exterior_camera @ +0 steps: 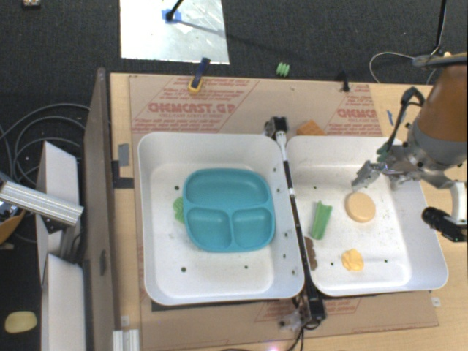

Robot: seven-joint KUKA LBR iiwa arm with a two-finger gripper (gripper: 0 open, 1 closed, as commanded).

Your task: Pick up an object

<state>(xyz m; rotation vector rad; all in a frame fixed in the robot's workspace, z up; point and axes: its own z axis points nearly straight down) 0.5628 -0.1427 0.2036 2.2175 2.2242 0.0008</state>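
— Where's our gripper (363, 178)?
— Over the right bin (409, 269), just above the tan round piece (360, 208). We see its fingers spread, gripping nothing. Green block (320, 220) lies alongside.

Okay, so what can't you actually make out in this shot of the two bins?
- Hand: small and blurred, its fingers' state unreadable.
- Green item in the left bin: mostly hidden beneath the blue divided plate.
- Arm: cut off by the right edge.
- Small yellow object: too small to identify.
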